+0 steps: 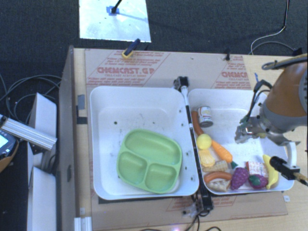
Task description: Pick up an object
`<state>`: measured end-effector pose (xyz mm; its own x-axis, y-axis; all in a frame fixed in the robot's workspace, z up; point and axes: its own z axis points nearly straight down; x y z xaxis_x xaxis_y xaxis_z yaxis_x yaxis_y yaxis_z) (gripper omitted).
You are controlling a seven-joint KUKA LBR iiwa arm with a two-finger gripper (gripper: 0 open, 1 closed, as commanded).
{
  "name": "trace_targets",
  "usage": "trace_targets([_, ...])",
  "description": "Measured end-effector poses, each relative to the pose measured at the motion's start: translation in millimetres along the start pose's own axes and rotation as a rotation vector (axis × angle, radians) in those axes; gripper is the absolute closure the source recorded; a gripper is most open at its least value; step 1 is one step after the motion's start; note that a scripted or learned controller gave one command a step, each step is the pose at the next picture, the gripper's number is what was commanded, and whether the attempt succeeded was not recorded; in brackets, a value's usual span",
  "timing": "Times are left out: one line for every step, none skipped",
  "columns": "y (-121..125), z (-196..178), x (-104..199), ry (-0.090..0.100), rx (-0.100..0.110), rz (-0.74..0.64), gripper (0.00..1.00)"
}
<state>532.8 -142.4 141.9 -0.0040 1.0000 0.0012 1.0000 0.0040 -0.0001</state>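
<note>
Bench [144, 64]: two shallow white bins side by side. Left bin [103, 129]: one green divided plate [149, 161], three compartments, lying toward the near side. Right bin [226, 102]: toy foods crowded along its left wall and near edge. Items: small can [205, 116] on its side at the far left; red sausage [195, 124] along the left wall; yellow lemon [204, 141]; orange carrot [222, 151], angled; pale yellow piece [207, 159] beside crackers [220, 166]; hot dog in bun [217, 178] at the near edge; purple grapes [239, 177]; red-and-white packet [255, 168]; dark red berry [258, 180]; banana [271, 173] at the near right. Arm enters from the right; tool [243, 134] poised over the right bin's middle, right of the carrot, nothing seen between its fingers; whether they are open or closed cannot be told.
</note>
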Motion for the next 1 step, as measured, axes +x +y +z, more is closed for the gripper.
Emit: trace_targets([0.8, -11.0, -1.1, -0.001, -0.003, -0.001, 1.00])
